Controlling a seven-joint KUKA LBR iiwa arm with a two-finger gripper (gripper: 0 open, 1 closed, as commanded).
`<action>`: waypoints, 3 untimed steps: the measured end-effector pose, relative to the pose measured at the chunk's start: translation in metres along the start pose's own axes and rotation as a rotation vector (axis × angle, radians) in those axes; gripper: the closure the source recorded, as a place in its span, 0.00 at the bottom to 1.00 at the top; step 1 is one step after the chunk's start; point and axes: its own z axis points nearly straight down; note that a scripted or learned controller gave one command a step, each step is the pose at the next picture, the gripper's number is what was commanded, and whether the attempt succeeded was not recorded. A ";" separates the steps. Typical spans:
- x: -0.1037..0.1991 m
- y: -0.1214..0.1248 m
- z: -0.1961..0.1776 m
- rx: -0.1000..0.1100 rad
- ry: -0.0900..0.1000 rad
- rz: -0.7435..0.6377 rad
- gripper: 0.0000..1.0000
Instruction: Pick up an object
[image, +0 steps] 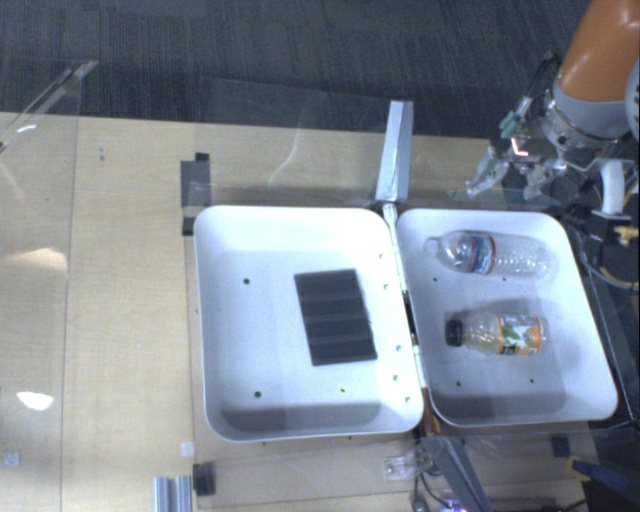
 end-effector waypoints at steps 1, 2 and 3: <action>0.019 -0.052 0.125 0.002 0.000 -0.150 0.00; 0.003 -0.150 0.186 0.002 0.001 -0.207 0.00; 0.004 -0.147 0.175 -0.005 0.000 -0.208 1.00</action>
